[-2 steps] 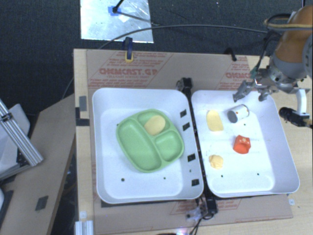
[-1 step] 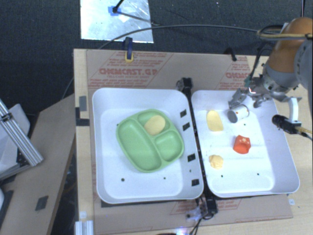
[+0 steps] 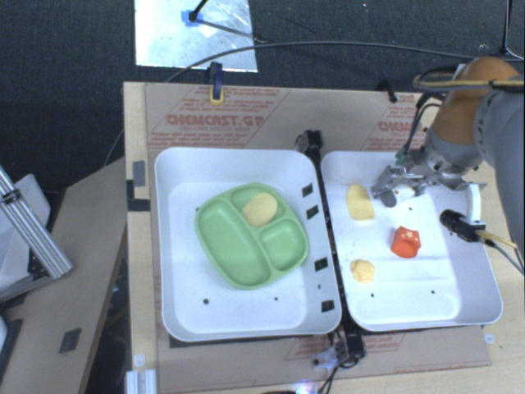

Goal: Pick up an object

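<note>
Objects for picking lie scattered in the right bin (image 3: 480, 298), seen from the one camera looking down at a slant. Nearest my claw (image 3: 385, 193) is a pale yellow block (image 3: 359, 203), sitting toward the bin's far left part, just beside the divider between the two bins. A red piece (image 3: 406, 241) rests near the middle of the same bin, closer to the camera than the block and to its right. A small yellow lump (image 3: 362, 270) lies nearer still to the camera, below the block and left of the red piece. The three stand apart from one another, none touching.

I reach in from the right, my grey arm (image 3: 492, 130) with its orange band (image 3: 484, 76) above the wrist coming over the bin's far right corner. My claw hangs low over the far part of the right bin, its dark tip just beside the upper right edge of the yellow block. From this slant I cannot tell whether my claw is spread or pressed together, and nothing shows between its tips. A black fitting (image 3: 456, 222) with a cable sits at the bin's right rim.

In the left bin (image 3: 184, 302) a green divided plate (image 3: 246, 245) lies tilted in the middle, and a yellow rounded piece (image 3: 261, 209) rests in its upper compartment.
</note>
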`<state>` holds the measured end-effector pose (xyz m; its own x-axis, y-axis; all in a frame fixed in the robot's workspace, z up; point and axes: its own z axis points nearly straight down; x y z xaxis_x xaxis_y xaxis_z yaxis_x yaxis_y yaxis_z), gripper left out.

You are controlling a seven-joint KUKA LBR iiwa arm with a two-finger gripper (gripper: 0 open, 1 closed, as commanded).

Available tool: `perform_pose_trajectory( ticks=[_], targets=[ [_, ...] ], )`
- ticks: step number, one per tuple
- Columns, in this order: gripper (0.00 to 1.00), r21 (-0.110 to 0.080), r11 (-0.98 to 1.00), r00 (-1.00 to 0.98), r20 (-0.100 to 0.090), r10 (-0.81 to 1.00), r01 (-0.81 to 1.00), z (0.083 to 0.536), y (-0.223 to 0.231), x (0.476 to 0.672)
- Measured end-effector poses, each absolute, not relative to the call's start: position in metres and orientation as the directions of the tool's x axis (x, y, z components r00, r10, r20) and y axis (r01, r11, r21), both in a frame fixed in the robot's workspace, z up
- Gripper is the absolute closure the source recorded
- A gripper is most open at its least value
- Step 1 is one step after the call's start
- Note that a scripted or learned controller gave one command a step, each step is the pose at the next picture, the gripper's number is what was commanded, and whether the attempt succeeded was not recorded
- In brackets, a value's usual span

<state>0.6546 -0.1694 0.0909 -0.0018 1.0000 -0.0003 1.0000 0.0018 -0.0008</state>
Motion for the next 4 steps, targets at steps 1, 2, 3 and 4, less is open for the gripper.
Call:
perform_pose_trajectory(
  ticks=[1,2,3,4],
  targets=[
    [0.00,0.002,0.004,-0.004,-0.001,1.000,1.000,0.086,-0.169,0.656],
    [1.00,0.007,0.006,-0.006,-0.001,1.000,1.000,0.098,-0.169,0.657],
    [1.00,0.005,0.001,-0.001,-0.001,1.000,1.000,0.143,-0.172,0.655],
    [1.00,0.005,0.004,-0.004,-0.001,1.000,1.000,0.187,-0.170,0.656]
  ],
)
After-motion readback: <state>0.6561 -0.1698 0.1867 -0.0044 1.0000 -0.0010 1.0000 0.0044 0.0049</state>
